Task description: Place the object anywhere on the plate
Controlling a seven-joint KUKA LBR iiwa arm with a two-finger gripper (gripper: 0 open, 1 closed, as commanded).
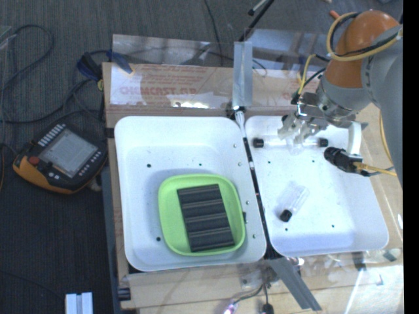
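So the bench has two white bins side by side. The left bin holds the green plate, and on that plate sits a dark ribbed block, lying flat and covering most of the middle. If that block is the object, the job looks done already, since it's fully inside the plate's rim and nothing is touching it. My guess is it sits square like that because it was set down flat rather than dropped.

The right bin has a small clear vial with a black cap lying on its side near the middle, well apart from the plate. Could be that's the real target instead, can't say for sure. There's also a tiny black bit near the bin's upper left corner.

The arm comes in from the right and hangs over the top of the right bin, wrist bent down. The gripper is see-through-ish and blurs into the white bin, so I can't tell how it's set or whether it has anything. It's near the bin's back wall, well away from the vial and far from the plate.
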